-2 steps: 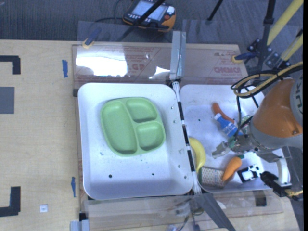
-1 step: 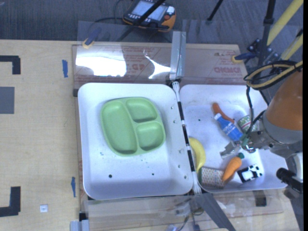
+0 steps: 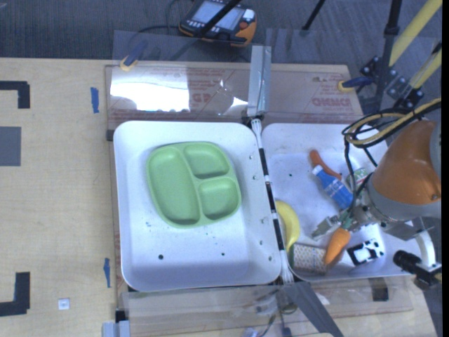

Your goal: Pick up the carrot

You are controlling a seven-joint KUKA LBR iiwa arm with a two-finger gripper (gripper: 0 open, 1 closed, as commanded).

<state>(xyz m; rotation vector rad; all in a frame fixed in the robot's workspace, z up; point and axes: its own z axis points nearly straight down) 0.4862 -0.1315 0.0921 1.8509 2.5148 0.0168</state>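
The carrot (image 3: 337, 246) is a short orange piece with a green top. It lies tilted in the right bin (image 3: 295, 153), near that bin's front edge, its green end pointing up and to the right. My gripper (image 3: 345, 222) hangs right over that green end, at the end of the grey arm with the orange band (image 3: 410, 167) that comes in from the right. The wrist hides the spot where the gripper meets the carrot.
Also in the right bin are a blue tube with an orange cap (image 3: 331, 181), a yellow banana (image 3: 287, 223), a speckled tan block (image 3: 307, 257) and a black-and-white item (image 3: 366, 251). A green divided plate (image 3: 193, 182) sits in the left bin (image 3: 133, 244).
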